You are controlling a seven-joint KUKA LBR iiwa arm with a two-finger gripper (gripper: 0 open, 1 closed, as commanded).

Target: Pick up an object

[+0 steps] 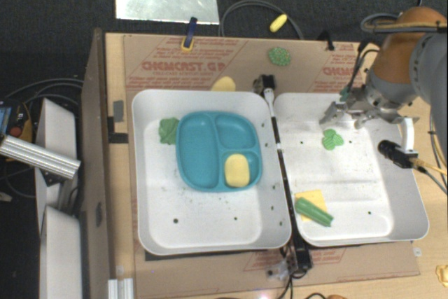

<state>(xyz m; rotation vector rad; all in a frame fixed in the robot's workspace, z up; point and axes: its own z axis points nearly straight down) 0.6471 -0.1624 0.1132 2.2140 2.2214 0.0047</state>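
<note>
Camera view: we judge the small green leafy toy light, soft, best pinched across its middle, at six o'clock below the end effector, whose state we cannot tell.

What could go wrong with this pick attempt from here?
The gripper sits above the small green piece without touching it; the piece is low and lumpy, so a closing grasp may slip off. The piece lies alone on the right bin floor, so a descent slightly off target would likely close on nothing.
</note>
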